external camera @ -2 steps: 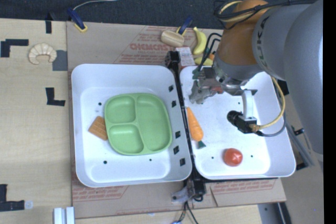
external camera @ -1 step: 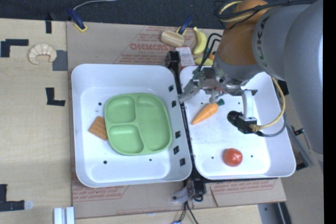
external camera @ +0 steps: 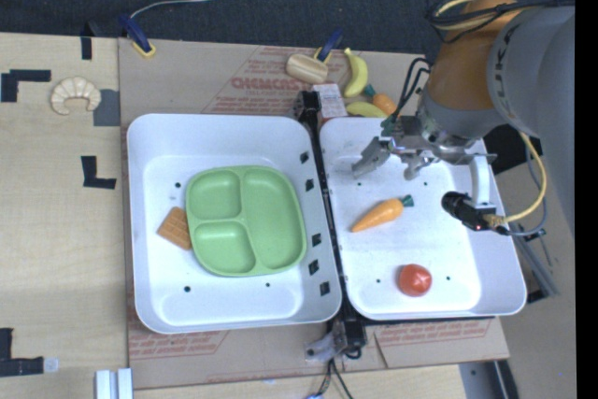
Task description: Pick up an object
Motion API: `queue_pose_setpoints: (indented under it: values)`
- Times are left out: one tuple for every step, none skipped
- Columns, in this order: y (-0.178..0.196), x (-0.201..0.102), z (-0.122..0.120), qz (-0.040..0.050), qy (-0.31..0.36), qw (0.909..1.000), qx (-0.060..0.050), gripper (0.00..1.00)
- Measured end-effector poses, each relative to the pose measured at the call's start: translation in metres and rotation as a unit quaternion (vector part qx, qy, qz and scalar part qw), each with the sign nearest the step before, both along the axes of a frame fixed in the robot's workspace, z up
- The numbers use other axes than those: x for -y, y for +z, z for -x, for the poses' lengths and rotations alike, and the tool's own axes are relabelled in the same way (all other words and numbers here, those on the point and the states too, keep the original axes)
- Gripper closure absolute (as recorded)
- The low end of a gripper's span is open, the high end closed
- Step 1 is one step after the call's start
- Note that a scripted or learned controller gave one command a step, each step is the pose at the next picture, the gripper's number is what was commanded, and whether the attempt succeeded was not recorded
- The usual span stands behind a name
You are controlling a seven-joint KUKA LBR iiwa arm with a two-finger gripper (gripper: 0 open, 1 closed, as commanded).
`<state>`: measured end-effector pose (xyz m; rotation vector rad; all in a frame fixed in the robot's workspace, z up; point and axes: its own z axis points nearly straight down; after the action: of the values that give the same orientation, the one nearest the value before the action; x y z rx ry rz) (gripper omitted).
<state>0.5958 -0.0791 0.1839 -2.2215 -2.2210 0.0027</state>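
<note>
The carrot (external camera: 381, 214) lay in the right bin (external camera: 486, 290), near its middle, orange body slanting up to the right with the small green top at its upper right end; nothing touched it. Below it and a little to the right, near the bin's front wall, sat a red tomato (external camera: 414, 279), well apart from the carrot. Above the carrot hovered the gripper (external camera: 392, 161), its two grey fingers spread apart with nothing between them, one finger (external camera: 370, 158) pointing down-left and the other toward the carrot's green top, both clear of it. The grey arm (external camera: 537, 70) with its orange band (external camera: 467, 61) reached in from the right over the bin's upper right corner. In the left bin (external camera: 149, 201) a green divided plate (external camera: 247, 220) rested near the middle, and a tan cracker-like piece (external camera: 175, 228) poked out from under its left edge. On the cardboard behind the bins lay a bread roll (external camera: 306, 67), a yellow banana (external camera: 356, 75), and a small box (external camera: 328, 98) just at the gap between the bins. Far to the left on the bench, a croissant (external camera: 75, 94) sat by itself
</note>
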Motion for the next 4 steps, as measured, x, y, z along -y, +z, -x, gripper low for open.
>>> queue_pose_setpoints:
  values:
    - [-0.098, 0.036, 0.014, -0.0002, 0.001, 1.0000, 0.002, 0.00]
    - [-0.097, 0.044, 0.032, 0.0004, 0.001, 1.0000, 0.004, 0.00]
    - [-0.060, 0.076, 0.032, -0.0002, 0.000, 1.0000, 0.001, 0.00]
    - [-0.097, 0.045, 0.045, 0.0004, 0.000, 1.0000, 0.003, 0.00]
